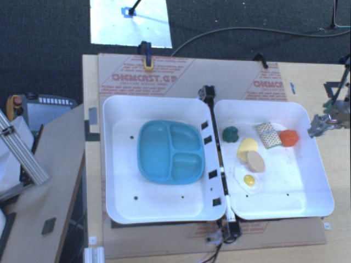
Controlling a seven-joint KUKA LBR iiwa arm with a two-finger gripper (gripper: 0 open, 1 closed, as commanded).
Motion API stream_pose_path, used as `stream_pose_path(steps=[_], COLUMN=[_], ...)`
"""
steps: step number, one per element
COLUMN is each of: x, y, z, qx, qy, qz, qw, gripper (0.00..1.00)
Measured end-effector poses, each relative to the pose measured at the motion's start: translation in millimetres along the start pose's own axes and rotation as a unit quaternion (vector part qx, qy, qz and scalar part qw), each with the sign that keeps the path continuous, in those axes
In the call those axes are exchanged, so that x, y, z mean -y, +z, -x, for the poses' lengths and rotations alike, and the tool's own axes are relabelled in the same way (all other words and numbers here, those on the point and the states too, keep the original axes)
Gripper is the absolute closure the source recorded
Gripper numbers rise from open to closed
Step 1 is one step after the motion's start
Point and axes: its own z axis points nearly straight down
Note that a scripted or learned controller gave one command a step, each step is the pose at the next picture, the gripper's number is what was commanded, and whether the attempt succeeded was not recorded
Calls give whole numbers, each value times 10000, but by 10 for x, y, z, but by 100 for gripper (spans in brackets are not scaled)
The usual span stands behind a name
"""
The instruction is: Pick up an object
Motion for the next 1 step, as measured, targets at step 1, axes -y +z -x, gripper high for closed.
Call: stream_pose_path(steps=[1], x=[-136], y=[131], z=[-448], qx=[-10], qy=[-16], qz=[-13], qw=[10000], gripper=[100])
